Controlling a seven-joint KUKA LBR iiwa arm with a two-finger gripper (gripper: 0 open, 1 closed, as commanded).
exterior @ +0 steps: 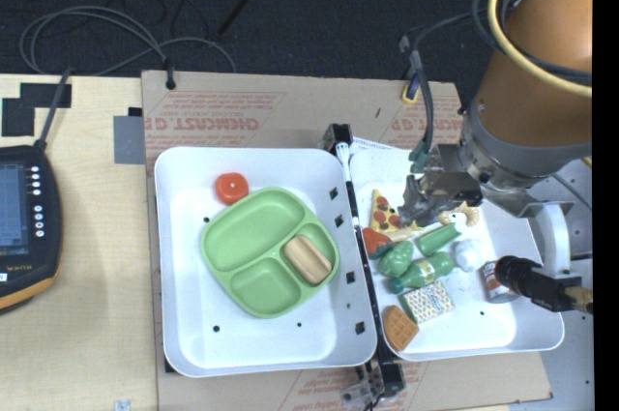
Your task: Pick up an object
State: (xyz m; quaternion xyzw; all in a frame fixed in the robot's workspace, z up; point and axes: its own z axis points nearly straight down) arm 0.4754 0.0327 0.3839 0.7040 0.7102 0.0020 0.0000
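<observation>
Green bottle [432, 240] just beneath tool [423, 206]

From above, my bench is lit evenly and fairly brightly, with no hard spotlight. The two white bins [193, 206] come out nearly blown out, their rims and floors almost one flat white. Shadows are soft and short: a faint one hugs the green divided plate [253, 245], and a darker one pools under my gripper [426, 201] among the toys. My orange band [546, 42] carries a mild sheen and looks soft, being close to the lens. The dark floor beyond the bench is murky. The picture is slightly grainy; small toys lack crisp edges.
</observation>
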